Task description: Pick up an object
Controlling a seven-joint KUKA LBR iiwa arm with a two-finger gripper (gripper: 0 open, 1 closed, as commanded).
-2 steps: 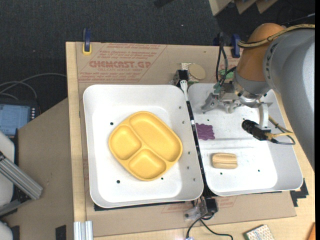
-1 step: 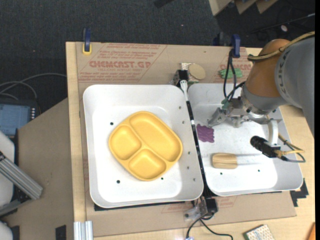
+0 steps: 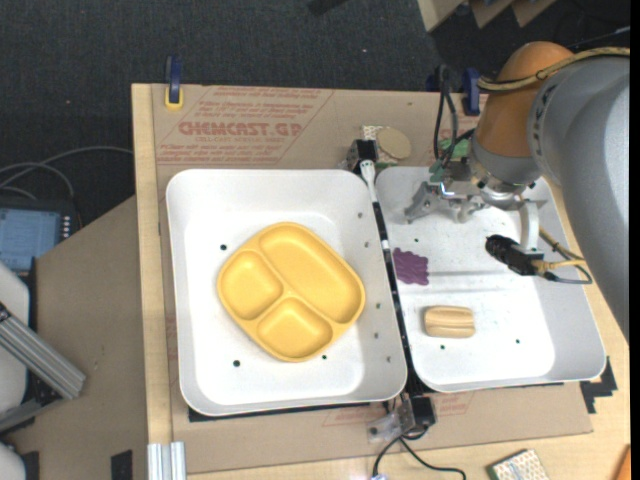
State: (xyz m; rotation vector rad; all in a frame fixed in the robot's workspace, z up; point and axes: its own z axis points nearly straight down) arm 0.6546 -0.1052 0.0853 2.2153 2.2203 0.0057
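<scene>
My gripper (image 3: pixel 442 208) hangs over the far left part of the right bin (image 3: pixel 560 363), below the grey wrist with its orange band (image 3: pixel 520 88). Its fingers are spread open with nothing between them. A small purple object (image 3: pixel 410 266) lies on the bin floor near the divider, a short way in front of the gripper. A tan bun-shaped object (image 3: pixel 447 321) rests further forward, in the middle of the same bin. Both objects lie apart from the gripper.
The left bin (image 3: pixel 190 228) holds a yellow divided plate (image 3: pixel 290 290). A black cable piece (image 3: pixel 512 253) hangs from the arm over the right bin. The bins' shared rim (image 3: pixel 385 258) runs just left of the purple object.
</scene>
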